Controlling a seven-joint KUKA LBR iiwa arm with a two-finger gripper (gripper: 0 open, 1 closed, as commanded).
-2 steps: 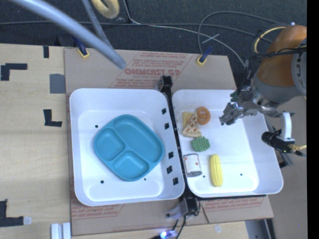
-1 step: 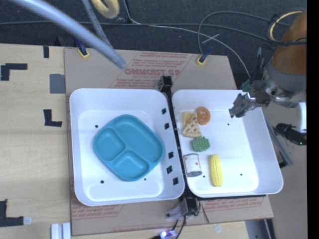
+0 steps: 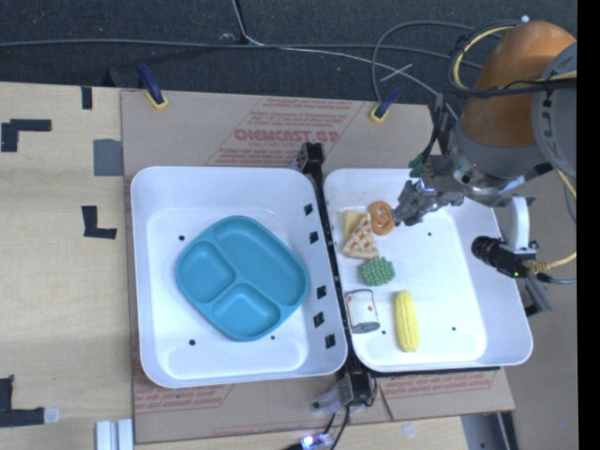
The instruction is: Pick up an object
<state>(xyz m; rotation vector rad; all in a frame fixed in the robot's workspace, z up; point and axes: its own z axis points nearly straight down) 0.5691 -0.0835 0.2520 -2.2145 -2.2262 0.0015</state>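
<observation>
Camera view, looking down at a slant. Two white bins sit side by side on a cardboard sheet. Left bin (image 3: 150, 251) holds a blue divided tray (image 3: 242, 276), lying flat near the bin's middle.

Right bin (image 3: 469, 279) holds five small items, all toward its left half: a pretzel (image 3: 381, 217) at the top, a waffle piece (image 3: 357, 235) touching it on the left, a green broccoli-like piece (image 3: 377, 271) just below the waffle, a small can (image 3: 362, 310) on its side near the left wall, and a corn cob (image 3: 406, 321) just right of the can, lying lengthwise.

Arm enters from the right, orange band visible at upper right. Gripper (image 3: 410, 212) hangs over the upper part of the right bin, tip just beside the pretzel on its right. Whether it touches the pretzel cannot be told; its opening cannot be read from this angle, and nothing is visibly held.
</observation>
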